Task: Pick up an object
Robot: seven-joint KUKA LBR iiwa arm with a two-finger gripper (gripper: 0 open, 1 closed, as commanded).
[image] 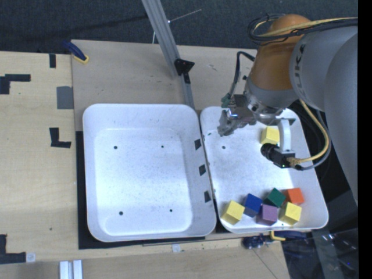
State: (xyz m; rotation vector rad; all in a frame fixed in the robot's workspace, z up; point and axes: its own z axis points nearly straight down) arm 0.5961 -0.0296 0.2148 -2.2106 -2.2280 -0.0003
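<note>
My gripper (228, 127) hangs over the far left part of the right bin (232, 161), with nothing seen between its fingers. A yellow cube (269, 136) lies just to its right, partly under the wrist. Along the bin's near edge sit several cubes: yellow (233, 212), blue (253, 203), purple (269, 214), green (275, 197), orange (295, 196) and another yellow (292, 213).
The left bin (139, 167) lies beside the right one. A slanted metal pole (165, 31) with a black clamp crosses the far side. The grey arm and its cables (308, 150) cover the right bin's far right corner.
</note>
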